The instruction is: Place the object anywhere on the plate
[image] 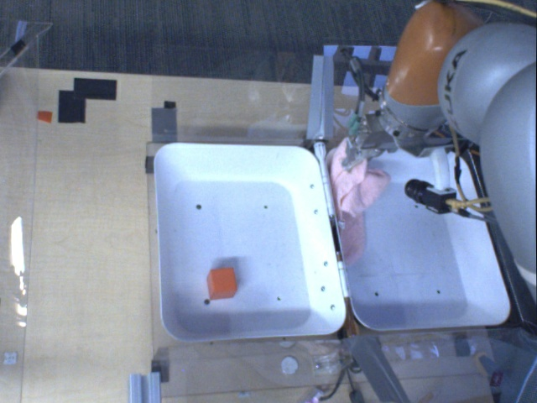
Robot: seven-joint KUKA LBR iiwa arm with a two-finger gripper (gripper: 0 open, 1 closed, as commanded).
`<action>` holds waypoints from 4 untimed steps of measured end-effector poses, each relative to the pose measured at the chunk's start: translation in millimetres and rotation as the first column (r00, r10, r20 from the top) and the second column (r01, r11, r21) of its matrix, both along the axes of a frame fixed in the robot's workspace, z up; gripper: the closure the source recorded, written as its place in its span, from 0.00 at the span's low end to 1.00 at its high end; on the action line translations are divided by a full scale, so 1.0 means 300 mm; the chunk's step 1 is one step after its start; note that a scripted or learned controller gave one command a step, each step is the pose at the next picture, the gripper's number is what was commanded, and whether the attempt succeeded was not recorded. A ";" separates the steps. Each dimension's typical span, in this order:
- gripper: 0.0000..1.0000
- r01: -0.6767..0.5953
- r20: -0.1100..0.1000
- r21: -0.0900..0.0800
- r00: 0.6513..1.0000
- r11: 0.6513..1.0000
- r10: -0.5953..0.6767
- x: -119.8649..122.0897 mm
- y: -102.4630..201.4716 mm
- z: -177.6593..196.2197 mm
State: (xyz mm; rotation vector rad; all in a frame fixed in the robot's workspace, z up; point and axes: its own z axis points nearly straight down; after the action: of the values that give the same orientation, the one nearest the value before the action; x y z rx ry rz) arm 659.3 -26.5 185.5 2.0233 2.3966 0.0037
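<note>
I see my gripper (362, 145) at the far-left corner of the right white bin (436, 300), pinching the top of a limp pink cloth (352, 193). The cloth hangs directly beneath it, its long axis trailing along the divider toward me. A small orange cube (222, 283) sits well apart in the left white bin (243, 183).

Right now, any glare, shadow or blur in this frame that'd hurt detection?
Camera view: glare streak on the bench at far left; soft shadow along the near wall of the left bin; orange cube sharp with a small shadow beside it; pink cloth by the gripper low-contrast against the right bin; arm close to the lens, slightly soft.
</note>
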 end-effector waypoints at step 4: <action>1.00 -0.938 0.003 -0.008 0.347 0.347 0.938 -0.160 0.498 0.156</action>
State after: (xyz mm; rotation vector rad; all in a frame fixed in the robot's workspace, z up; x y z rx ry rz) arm 611.2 122.9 232.2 0.2911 3.1162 0.0091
